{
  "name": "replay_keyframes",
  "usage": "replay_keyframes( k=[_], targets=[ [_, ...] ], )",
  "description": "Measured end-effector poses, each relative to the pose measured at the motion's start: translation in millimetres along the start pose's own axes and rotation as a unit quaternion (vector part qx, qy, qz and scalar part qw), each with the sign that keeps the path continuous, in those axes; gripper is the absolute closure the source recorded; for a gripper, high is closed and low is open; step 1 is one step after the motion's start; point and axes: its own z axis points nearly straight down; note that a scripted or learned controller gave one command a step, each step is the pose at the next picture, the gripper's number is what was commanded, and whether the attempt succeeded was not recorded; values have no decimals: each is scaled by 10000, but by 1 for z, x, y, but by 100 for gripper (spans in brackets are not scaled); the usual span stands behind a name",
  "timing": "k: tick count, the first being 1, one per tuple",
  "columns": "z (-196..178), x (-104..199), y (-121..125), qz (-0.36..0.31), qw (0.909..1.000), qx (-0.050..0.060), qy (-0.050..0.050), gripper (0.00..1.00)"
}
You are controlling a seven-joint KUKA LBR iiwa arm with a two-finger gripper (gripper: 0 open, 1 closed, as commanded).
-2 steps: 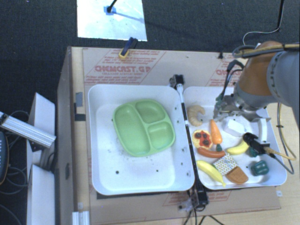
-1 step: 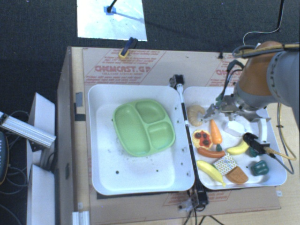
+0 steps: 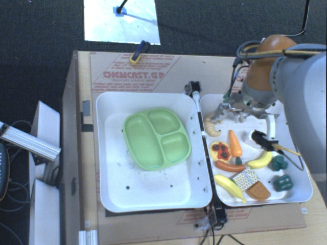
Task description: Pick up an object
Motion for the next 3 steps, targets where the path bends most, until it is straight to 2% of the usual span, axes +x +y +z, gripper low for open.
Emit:
replay_keyframes(
  k=[1, 2, 3],
  targets=[
    [1, 6, 12, 1, 10000, 65, -12, 0],
    [-1, 11, 16, -1, 10000, -38, -3, 0],
    [-2, 7, 18, 2, 10000, -55, 15, 0]
  ],
)
